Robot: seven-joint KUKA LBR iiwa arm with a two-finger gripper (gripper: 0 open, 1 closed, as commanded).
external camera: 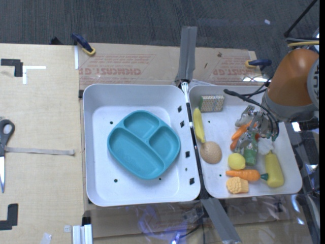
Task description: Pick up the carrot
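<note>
The carrot lies flat near the front of the right bin. It is orange, with its green top pointing right toward a yellow bottle. My gripper hangs low over the middle right of that bin, behind the carrot and apart from it. Its tip is among a cluster of small items. A smaller orange piece lies just to the gripper's left, and whether it touches the gripper is unclear.
Around the carrot are a lemon, a green item, a yellow bottle and a yellow ridged piece. A banana, a tan ball and a sponge block lie further left. The left bin holds a blue divided plate.
</note>
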